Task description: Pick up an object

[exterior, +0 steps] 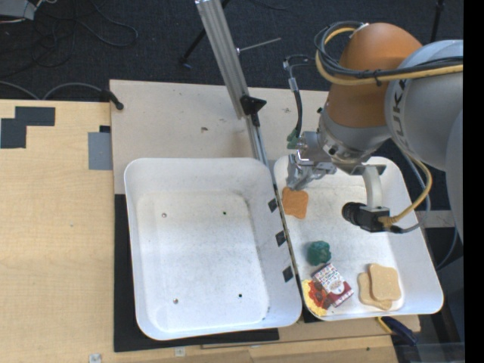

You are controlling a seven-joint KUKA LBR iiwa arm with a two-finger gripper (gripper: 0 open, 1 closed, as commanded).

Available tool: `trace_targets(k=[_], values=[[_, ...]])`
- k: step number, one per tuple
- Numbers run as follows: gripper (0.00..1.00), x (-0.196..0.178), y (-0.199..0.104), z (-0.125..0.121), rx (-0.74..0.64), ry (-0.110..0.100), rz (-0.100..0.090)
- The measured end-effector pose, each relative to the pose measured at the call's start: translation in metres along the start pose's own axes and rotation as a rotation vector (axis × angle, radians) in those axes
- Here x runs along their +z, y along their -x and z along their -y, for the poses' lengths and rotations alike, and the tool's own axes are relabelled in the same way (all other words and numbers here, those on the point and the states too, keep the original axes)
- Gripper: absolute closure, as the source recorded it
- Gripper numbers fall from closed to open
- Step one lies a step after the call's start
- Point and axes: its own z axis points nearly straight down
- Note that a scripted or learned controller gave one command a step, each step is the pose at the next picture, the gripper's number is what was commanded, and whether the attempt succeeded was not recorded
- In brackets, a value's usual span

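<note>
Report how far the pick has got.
Done: the arm has reached into the right bin, and its tool sits directly above the orange piece. In hand: nothing visibly; the piece seems to lie on the bin floor. Left: grasp and lift it. The green object, red-and-white packet and tan bread-shaped piece lie untouched.

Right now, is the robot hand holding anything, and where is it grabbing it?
It looks like the hand pinches the orange piece by its top edge, near the right bin's left wall, though the grip is hard to confirm.

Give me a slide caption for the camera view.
Gripper poised above an orange piece in the right bin.
</note>
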Motion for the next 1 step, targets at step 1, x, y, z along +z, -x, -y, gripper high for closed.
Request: trace_targets(k=[1], values=[[1.00, 0.0003, -0.0515, -0.0134, 0.000, 0.004, 0.001]])
